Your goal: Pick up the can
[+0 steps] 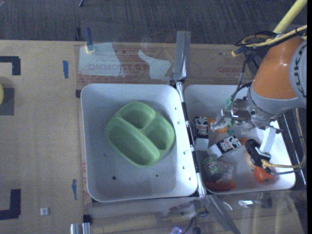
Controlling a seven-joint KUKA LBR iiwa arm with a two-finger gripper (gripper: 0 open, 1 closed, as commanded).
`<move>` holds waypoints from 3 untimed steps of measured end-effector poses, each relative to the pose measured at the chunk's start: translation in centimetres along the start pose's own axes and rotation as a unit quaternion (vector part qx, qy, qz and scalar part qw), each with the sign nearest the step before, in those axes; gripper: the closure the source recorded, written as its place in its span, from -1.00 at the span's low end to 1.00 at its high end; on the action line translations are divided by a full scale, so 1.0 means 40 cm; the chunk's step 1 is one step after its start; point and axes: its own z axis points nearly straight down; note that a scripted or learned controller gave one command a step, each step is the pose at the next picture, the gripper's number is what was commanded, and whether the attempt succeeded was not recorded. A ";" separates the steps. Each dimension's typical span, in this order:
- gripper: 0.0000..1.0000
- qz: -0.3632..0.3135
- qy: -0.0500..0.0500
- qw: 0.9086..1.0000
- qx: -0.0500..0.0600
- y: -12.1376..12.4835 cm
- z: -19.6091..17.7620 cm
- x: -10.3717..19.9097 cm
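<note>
Camera view is showing the tool (233, 120) hanging over the right bin (287, 182); whether it is apart or together, I cannot tell. Just below and left, the can (213, 167) is lying.

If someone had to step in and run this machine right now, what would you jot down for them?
Arm: reaches in from the right, with its gripper low over the upper middle of the right bin. I cannot tell whether the jaws are open or shut, and nothing shows between them.
Can: what looks like the can lies near the right bin's lower left side, among small cartons and a red item, apart from the gripper.
Left bin: holds a green divided tray.
Done: nothing lifted.
Left: move to the can, grip it and raise it.
</note>
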 end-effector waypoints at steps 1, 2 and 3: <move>-1.00 -0.009 -0.001 1.000 -0.001 0.235 -0.058 0.131; -1.00 -0.143 0.000 0.990 0.001 0.076 0.000 0.291; -1.00 -0.246 -0.001 0.969 -0.001 0.213 -0.016 0.466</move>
